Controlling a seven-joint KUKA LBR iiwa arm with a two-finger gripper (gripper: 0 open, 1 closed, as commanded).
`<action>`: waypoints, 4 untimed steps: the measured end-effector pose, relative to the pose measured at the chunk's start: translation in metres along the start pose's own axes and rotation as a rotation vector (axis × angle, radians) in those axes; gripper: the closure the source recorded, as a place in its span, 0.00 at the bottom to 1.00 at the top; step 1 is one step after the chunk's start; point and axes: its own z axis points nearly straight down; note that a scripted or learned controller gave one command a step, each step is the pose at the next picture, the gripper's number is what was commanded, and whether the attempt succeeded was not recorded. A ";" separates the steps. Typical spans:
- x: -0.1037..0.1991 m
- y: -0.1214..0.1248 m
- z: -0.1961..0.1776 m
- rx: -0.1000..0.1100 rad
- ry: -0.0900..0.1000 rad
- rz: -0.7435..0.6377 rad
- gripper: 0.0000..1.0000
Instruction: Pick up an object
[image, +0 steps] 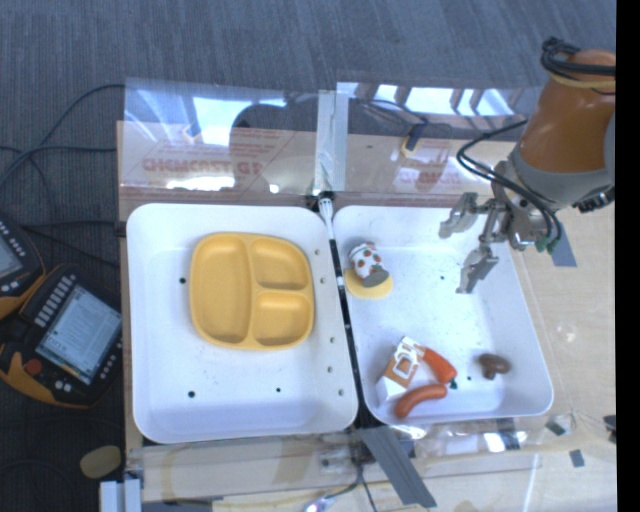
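Nearest the lens, at the front of the right bin (520, 330), a red sausage-shaped toy (420, 399) is seen lying flat, touching a small white-and-orange carton-like toy (402, 363) and an orange carrot-like piece (438, 366) just behind it. A small brown lump (491, 366) is found near them, toward the bin's right wall. Farther back, close to the divider between the bins, a yellow disc with a white-and-red mushroom-like figure (369, 271) on top is placed. The gripper (468, 250) is positioned over the rear right part of the same bin, its fingers (478, 268) spread apart with nothing between them. All the toys are kept apart from the fingers: the mushroom piece lies to their left, the carton, carrot, sausage and brown lump well forward of them. A yellow divided plate (252, 290) is seen in the left bin (160, 330). The arm (565, 120), grey with an orange band, is seen at the upper right.
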 end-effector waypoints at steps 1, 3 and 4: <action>0.045 0.002 0.114 -0.001 0.002 0.298 0.00; 0.127 0.026 0.119 0.005 -0.026 -0.049 1.00; 0.101 0.090 0.028 -0.005 0.001 -0.263 1.00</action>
